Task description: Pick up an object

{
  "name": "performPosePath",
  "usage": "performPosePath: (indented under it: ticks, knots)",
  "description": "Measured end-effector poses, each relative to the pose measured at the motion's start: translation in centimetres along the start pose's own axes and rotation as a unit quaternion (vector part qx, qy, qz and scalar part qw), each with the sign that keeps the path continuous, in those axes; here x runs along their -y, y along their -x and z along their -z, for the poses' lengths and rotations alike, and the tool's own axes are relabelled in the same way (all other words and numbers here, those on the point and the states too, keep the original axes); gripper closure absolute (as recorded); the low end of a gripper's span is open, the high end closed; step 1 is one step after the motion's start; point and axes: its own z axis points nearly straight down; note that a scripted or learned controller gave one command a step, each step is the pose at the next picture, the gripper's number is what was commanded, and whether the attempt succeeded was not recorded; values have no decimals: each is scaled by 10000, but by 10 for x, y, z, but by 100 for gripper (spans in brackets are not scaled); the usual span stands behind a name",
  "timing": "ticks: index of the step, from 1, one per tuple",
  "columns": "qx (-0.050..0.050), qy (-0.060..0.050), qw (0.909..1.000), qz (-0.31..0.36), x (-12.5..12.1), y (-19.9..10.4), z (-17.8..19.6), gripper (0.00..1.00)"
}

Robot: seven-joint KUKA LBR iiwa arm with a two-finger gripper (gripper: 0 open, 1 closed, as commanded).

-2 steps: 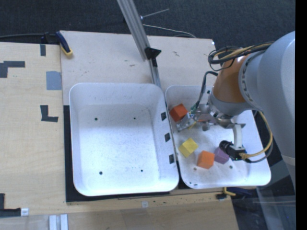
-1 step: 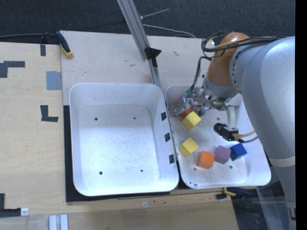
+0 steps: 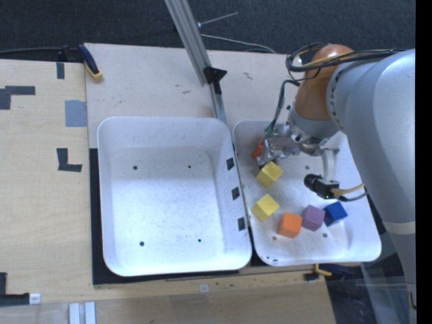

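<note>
My gripper (image 3: pixel 275 150) hangs low over the back left part of the right bin (image 3: pixel 324 255). Directly in front of it lies a yellow cube (image 3: pixel 269 174), touching or nearly touching the gripper's tip. A small red-orange block (image 3: pixel 257 151) sits at the gripper's left side, partly hidden by it. Further forward in the same bin lie a second yellow cube (image 3: pixel 265 206), an orange cube (image 3: pixel 289 225), a purple cube (image 3: pixel 312 217) and a blue cube (image 3: pixel 335 212).
The left bin (image 3: pixel 169 194) stands beside the right one, their rims meeting at the middle. A slanted metal rail (image 3: pixel 192 39) runs down to the bins' back edge. The arm's grey body (image 3: pixel 385 127) covers the right bin's right side.
</note>
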Motion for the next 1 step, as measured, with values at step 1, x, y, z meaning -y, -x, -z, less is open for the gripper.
performPosePath:
  ticks: [1]
  knots:
    - [8, 57, 10000, -43, 56, 67, 5, 100]
